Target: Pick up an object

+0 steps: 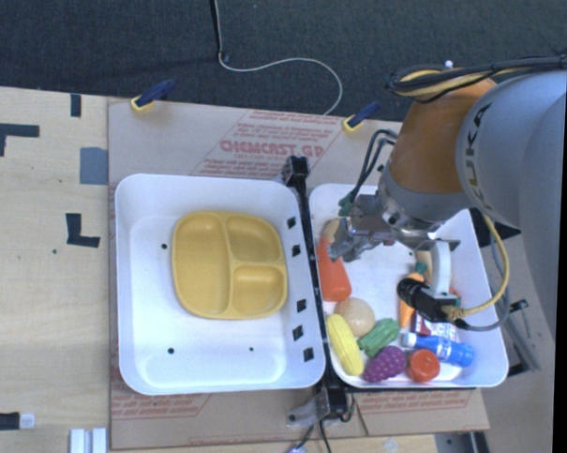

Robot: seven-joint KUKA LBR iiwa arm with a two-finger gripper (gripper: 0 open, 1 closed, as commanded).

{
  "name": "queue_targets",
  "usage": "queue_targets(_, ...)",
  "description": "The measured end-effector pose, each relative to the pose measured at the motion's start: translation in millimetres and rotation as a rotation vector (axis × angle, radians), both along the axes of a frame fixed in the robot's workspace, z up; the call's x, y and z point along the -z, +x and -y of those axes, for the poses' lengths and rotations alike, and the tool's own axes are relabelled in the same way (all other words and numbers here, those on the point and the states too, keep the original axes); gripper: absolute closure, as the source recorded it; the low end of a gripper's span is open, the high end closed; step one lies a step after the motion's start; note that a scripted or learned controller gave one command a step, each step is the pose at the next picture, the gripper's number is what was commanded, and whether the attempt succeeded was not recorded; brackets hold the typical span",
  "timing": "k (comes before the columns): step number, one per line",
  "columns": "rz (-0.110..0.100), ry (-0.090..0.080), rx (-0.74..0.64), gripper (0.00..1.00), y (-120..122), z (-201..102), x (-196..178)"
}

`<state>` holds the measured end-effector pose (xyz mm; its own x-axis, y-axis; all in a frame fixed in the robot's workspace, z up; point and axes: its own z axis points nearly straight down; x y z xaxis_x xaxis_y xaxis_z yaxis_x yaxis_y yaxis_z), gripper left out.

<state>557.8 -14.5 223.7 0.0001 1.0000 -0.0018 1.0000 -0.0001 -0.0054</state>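
My two-finger gripper [344, 240] hangs low over the right-hand shallow white bin [488, 375], at its left wall, just above the orange plastic carrot [335, 279]; whether it is spread or closed I cannot tell. The carrot, a smooth orange taper, lies along that wall, probably the nearest target. Beyond the carrot, toward the bin's near edge: a pale round onion [355, 317], a yellow corn cob [345, 345], a green pod [380, 334], purple grapes [384, 364]. Left of the carrot, in the other bin, lies a yellow compartment plate [229, 264].
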Motion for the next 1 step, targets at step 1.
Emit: queue_targets(1,0.011,0.0,0.003,1.0,-51.3,44.6,-95.0)
